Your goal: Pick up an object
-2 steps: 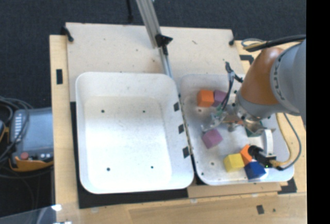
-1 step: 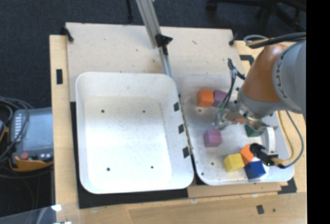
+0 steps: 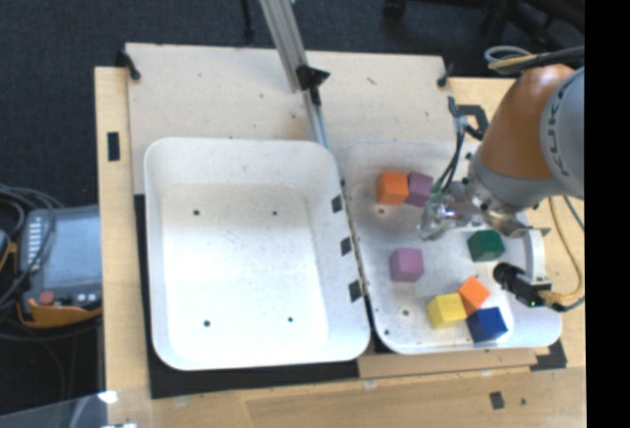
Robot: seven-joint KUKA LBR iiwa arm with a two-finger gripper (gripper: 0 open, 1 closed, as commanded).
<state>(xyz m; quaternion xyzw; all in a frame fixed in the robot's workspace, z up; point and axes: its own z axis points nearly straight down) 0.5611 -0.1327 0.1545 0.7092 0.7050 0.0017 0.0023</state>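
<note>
The bench [image 3: 113,219] carries 2 white bins: the left bin [image 3: 246,249] and the right bin [image 3: 394,323], which holds the blocks. The arm [image 3: 527,141] reaches over the right bin, its gripper [image 3: 439,216] low among them, just below the orange block [image 3: 393,187] and the mauve block [image 3: 420,187]. A purple block [image 3: 406,265] lies near below; a green block [image 3: 484,245] sits beside the wrist; yellow [image 3: 446,309], a 2nd orange [image 3: 474,292] and blue [image 3: 486,324] cluster at the front. How far the jaws stand apart I cannot tell, and nothing shows between them. This looks like the approach step; next it likely needs to settle over 1 block and close.
</note>
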